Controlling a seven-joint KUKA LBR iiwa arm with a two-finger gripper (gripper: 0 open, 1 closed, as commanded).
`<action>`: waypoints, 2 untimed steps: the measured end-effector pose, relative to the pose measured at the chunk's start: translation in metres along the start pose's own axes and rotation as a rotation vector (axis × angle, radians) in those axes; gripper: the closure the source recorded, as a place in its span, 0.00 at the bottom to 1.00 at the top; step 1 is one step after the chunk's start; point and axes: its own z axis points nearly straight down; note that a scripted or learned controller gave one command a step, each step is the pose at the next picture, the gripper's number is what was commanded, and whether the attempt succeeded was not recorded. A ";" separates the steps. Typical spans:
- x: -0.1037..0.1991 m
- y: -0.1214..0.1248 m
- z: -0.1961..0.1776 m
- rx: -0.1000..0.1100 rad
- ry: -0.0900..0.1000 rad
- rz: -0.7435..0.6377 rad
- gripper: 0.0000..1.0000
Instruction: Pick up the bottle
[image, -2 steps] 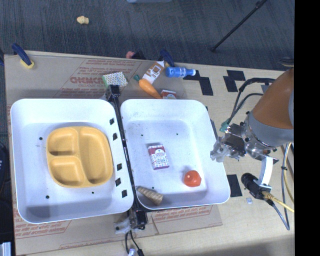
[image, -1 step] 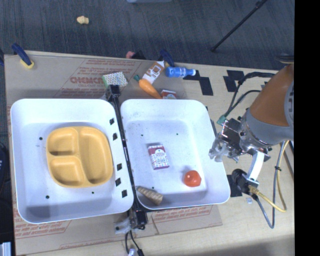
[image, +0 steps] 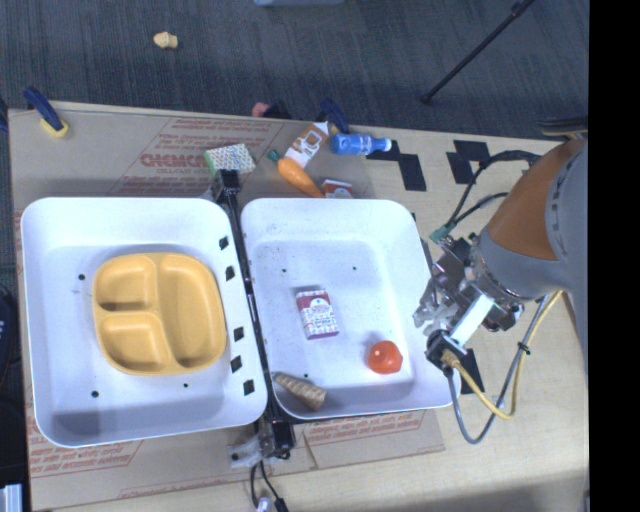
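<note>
The bottle (image: 358, 145), blue, lies on the surface (image: 500, 470) beyond the right bin's (image: 400, 395) far rim, beside an orange carrot-like toy (image: 298, 177). The gripper (image: 447, 322) hangs over that bin's right rim, well apart from the bottle; whether its jaws are apart cannot be told. Risk: a descent here would strike the rim or meet the red ball (image: 384, 357).

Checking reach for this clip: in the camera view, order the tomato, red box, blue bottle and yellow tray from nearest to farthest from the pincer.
From the pincer:
1. Tomato, right bin, near corner.
2. Red box, right bin, middle.
3. Blue bottle, on the bench beyond the bins.
4. Yellow tray, left bin.
</note>
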 end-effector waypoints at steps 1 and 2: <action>-0.005 0.005 0.005 -0.001 0.000 0.147 1.00; 0.000 0.000 0.012 -0.001 0.001 0.473 1.00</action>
